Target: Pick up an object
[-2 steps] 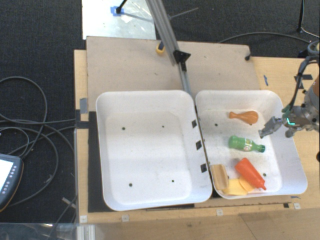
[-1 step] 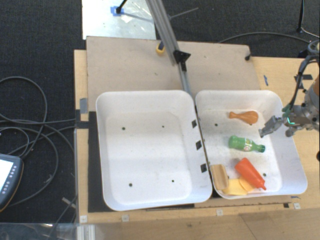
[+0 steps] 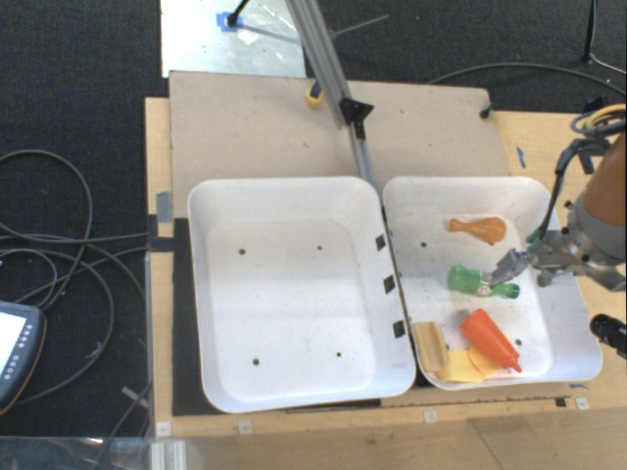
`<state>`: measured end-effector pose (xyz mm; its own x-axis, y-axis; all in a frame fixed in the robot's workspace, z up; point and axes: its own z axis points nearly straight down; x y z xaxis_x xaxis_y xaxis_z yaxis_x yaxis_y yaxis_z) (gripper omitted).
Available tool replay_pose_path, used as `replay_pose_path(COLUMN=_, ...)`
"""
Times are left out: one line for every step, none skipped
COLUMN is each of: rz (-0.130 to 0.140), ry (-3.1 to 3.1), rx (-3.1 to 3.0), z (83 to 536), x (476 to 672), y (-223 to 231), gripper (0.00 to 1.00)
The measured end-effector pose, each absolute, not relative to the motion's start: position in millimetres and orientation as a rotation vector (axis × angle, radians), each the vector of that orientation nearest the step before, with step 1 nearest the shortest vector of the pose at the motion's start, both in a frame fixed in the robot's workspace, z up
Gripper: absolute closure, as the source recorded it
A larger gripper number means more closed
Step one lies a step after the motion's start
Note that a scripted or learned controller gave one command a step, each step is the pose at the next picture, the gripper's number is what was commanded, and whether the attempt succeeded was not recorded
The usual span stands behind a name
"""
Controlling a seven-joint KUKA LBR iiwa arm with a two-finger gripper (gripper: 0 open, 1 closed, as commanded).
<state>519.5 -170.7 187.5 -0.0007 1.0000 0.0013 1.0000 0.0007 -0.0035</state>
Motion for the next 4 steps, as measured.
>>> replay_pose_path(rz=0.002, ry=-2.22, rx=-2.218, z=139, x=525.2, y=-162, gripper=0.0)
replay_pose_path(rz=0.002, ry=-2.219, rx=-2.219, z=88, x=524.8, y=-162, gripper=0.0)
replay_pose_path(rz=-0.002, ry=-2.223, rx=-2.223, z=101, x=526.4, y=-163, gripper=1.0)
replay_pose_path(rz=-0.006, ry=-2.233, rx=-2.219, z=155, x=532.5, y=-153, gripper=1.0)
